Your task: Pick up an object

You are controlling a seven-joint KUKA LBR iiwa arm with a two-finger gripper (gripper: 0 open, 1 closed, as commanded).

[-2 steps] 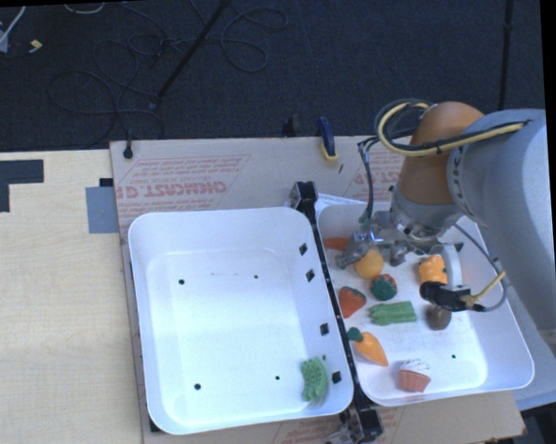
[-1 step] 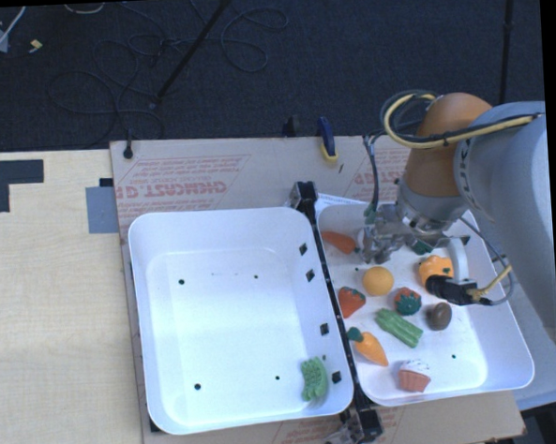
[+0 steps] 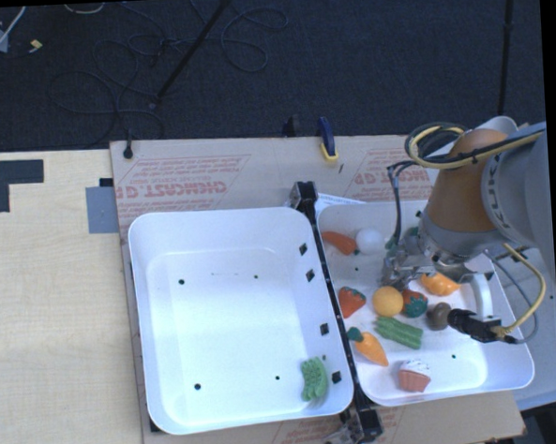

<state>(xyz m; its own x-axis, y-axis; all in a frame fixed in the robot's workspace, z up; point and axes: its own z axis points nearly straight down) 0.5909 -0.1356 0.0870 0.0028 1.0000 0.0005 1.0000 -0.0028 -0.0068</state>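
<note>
Bins first: I see the left bin [image 3: 227, 313] holding a green leafy toy [image 3: 314, 379] at its near right corner. My arm [image 3: 479, 199] hangs over the right bin [image 3: 508, 376], gripper [image 3: 405, 265] low beside a yellow ball [image 3: 388, 301], orange carrot [image 3: 370, 348] and cupcake [image 3: 413, 377]. Jaw state: I cannot tell.

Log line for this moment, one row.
gripper: low in right bin, over toy food | yellow ball: beside it | green toy: left bin | grasp: unconfirmed
</note>
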